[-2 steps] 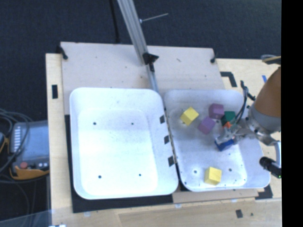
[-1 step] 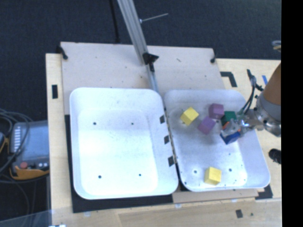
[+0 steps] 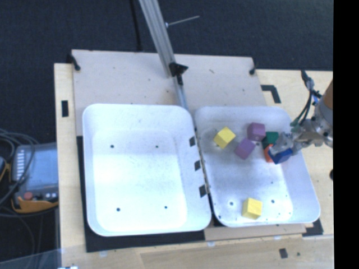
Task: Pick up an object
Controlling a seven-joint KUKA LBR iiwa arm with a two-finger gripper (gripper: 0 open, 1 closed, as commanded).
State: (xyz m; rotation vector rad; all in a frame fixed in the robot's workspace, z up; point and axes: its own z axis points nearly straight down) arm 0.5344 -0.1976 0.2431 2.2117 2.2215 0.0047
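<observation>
- Since the arm (image 3: 322, 108) enters at three o'clock, its gripper (image 3: 283, 144) sits low over the right bin (image 3: 297, 206), among a green block (image 3: 271, 137), a blue block (image 3: 282, 156) and something orange (image 3: 269, 158).
- Whether the jaws are spread or pinching, I cannot tell.
- Likely targets cluster there; purple blocks (image 3: 256, 130) lie at nine o'clock of it, yellow blocks (image 3: 224, 137) farther off.
- Left bin (image 3: 90, 150) probably awaits drops.

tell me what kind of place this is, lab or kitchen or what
Most likely a robotics lab bench set up for pick-up trials. Two shallow white bins sit side by side on a wooden bench, small coloured blocks lie in the right one, and a robot gripper reaches in among them.
</observation>
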